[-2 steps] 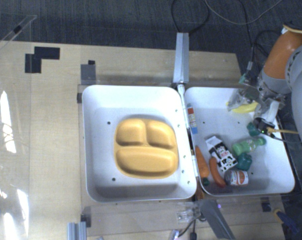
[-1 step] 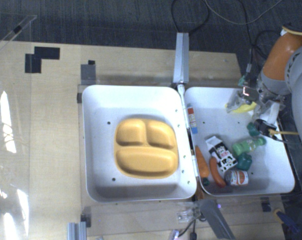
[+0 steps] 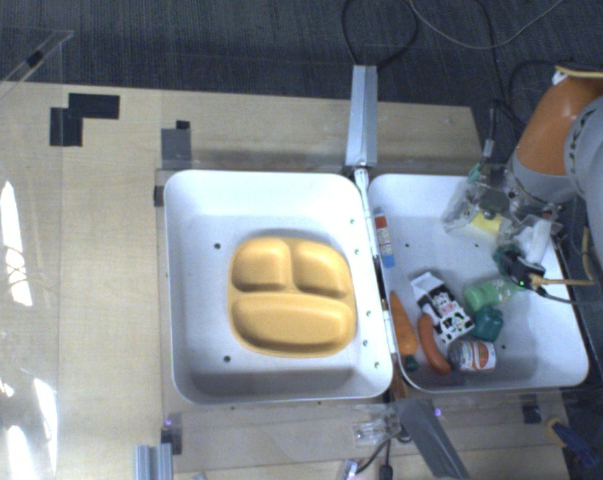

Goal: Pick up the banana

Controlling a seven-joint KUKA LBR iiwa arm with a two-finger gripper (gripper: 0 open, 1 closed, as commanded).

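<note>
Right now the claw (image 3: 478,200) hangs low over the far side of the right bin (image 3: 566,368). The banana (image 3: 488,224) peeks out yellow just under it, toward the near side. Which way it points is hidden. Whether the claw is open, I cannot tell.

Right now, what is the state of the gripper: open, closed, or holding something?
Gripper: cannot be told; it sits low over the right bin's upper right part.

Pale wooden bench (image 3: 101,268), two white bins side by side, left bin (image 3: 181,268), right bin (image 3: 541,363)
</note>
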